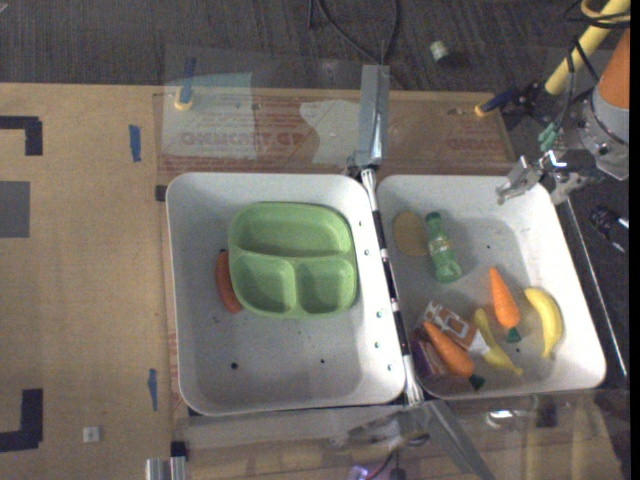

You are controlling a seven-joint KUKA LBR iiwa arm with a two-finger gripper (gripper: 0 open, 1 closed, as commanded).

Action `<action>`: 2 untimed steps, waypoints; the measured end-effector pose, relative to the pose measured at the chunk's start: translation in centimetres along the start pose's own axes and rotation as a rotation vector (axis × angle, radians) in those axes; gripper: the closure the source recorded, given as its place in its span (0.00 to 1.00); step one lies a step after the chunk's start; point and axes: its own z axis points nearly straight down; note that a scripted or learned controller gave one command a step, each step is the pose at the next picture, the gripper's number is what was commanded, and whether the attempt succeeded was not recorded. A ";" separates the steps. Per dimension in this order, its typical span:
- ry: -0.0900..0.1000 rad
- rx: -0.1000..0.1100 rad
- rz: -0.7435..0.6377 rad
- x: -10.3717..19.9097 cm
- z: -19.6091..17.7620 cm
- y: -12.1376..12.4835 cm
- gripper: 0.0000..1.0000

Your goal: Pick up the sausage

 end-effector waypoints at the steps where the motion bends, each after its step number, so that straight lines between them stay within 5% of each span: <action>1: 0.006 -0.008 0.078 -3.7 15.2 -2.6 0.00; 2: 0.001 0.002 0.251 1.0 7.3 -10.3 0.00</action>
